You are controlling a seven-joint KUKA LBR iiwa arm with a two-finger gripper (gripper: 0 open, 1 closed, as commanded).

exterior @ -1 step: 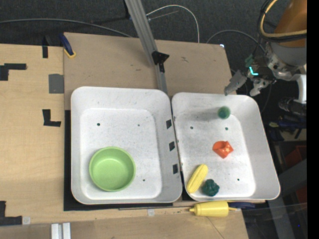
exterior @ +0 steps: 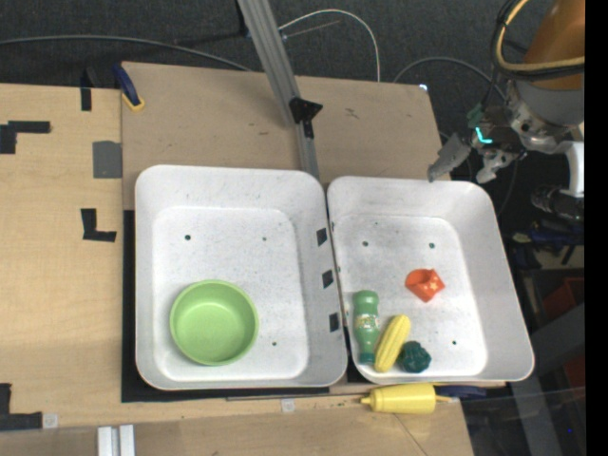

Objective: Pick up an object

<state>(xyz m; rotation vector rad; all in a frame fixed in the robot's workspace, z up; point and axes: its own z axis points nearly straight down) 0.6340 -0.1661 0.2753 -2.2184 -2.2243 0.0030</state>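
The right bin (exterior: pixel 494 245) holds a red lumpy object (exterior: pixel 425 284) near its middle. Along its front edge lie a pale green bottle (exterior: pixel 366 313), a yellow oblong piece (exterior: pixel 391 341) and a small dark green object (exterior: pixel 414 356), close together. A green bowl (exterior: pixel 214 321) sits in the front left of the left bin (exterior: pixel 228 193). My gripper (exterior: pixel 467 165) hangs above the back right corner of the right bin, well away from every object. It is open, with nothing between its fingers.
A yellow bottle (exterior: pixel 404 399) lies on the bench just outside the right bin's front rim. A grey metal pole (exterior: pixel 275 55) slants down to the gap between the bins at the back. Cables loop behind the bench.
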